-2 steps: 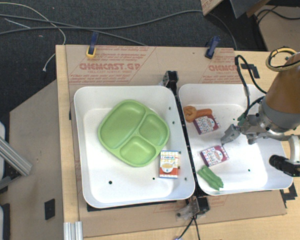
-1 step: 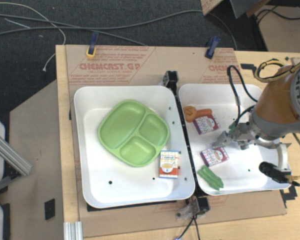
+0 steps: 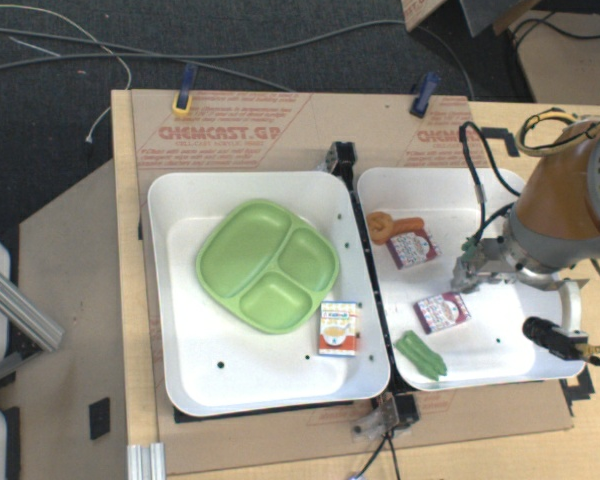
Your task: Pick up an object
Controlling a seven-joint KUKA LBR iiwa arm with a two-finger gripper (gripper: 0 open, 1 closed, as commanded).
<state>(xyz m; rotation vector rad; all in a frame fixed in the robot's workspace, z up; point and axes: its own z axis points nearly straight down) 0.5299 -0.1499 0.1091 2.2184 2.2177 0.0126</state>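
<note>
A small purple carton (image 3: pixel 442 313) lies flat in the right bin (image 3: pixel 500 363), just below and left of the hand (image 3: pixel 470 271), which hangs over the bin floor; whether the hand is apart or together, I cannot tell. A second purple carton (image 3: pixel 412 249) lies nearby

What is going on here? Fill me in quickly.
A KUKA arm reaches in from the right over the right bin, trying to pick up an object. Its gripper hangs just above a small purple packet; nothing is visibly held. That bin also contains a second purple packet, an orange object and a green item. The left bin holds a green divided plate and a small carton.
</note>
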